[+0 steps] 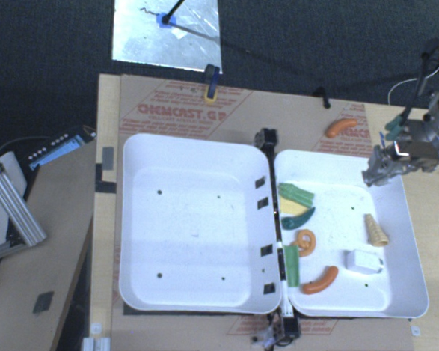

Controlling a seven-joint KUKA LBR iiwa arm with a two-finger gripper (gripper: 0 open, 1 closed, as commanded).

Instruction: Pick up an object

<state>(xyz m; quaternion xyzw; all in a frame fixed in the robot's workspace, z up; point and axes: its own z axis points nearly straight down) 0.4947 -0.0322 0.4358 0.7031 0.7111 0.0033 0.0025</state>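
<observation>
The pincer (pixel 375 174) hangs over the far right corner of the right bin (pixel 409 244), below the arm's grey wrist; whether it is wide or narrow I cannot tell, and nothing shows between its tips. The right bin holds all the small things. Along its left wall lie a green pod (pixel 296 193), a yellow piece (pixel 291 207) just beneath it, a dark green crescent (pixel 300 219), an orange pretzel (pixel 305 241) and a green stick (pixel 293 265). Nearer the front lies an orange sausage (pixel 320 280), with a white block (pixel 363 261) just right of it and a tan cone (pixel 377 230) farther back. Another orange sausage (pixel 341 128) lies on the cardboard-covered surface (pixel 179 112) beyond the bin. The left bin (pixel 194 222) sits beside it, touching along the middle.
</observation>
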